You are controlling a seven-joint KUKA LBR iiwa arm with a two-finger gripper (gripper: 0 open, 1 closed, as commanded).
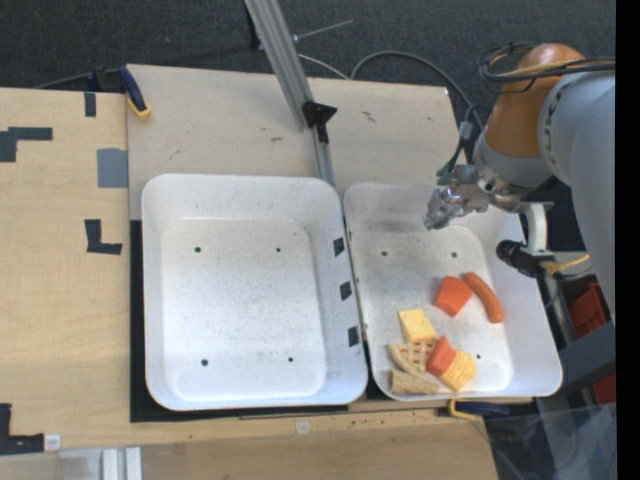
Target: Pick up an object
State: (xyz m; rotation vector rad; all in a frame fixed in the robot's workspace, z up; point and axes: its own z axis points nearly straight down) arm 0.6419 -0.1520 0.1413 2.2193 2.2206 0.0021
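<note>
The claw [443,213] is hovering over the far end of the shallow white right-hand bin [375,218]; whether it is clenched or released, I cannot tell. The approach step seems underway. The orange sausage-shaped toy [484,297] is lying nearer the front, its long axis slanting from far-left to near-right. Next, the claw needs lowering across that axis.

Wooden bench [60,268], dark carpet floor [120,13]
</note>
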